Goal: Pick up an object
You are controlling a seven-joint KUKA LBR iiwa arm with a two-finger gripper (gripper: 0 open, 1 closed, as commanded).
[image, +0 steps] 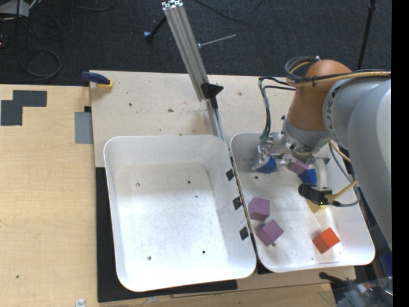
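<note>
Hovering hand [263, 160], touching blue block [268, 165]

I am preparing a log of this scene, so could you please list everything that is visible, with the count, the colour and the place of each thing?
shallow plastic bins: 2, white, side by side on the bench; left bin, right bin
purple cubes: 2, in the right bin near its left wall; one, the other just below it
orange cube: 1, lower right of the right bin
blue block: 1, upper part of the right bin, at the gripper
small purple block: 1, right of the blue block
aluminium bar: 1, silver, slanting above the bins
wooden bench: 1, light brown
clamp: 1, blue and yellow, bench's upper left corner
gripper: 1, grey, over the right bin's upper part
</note>
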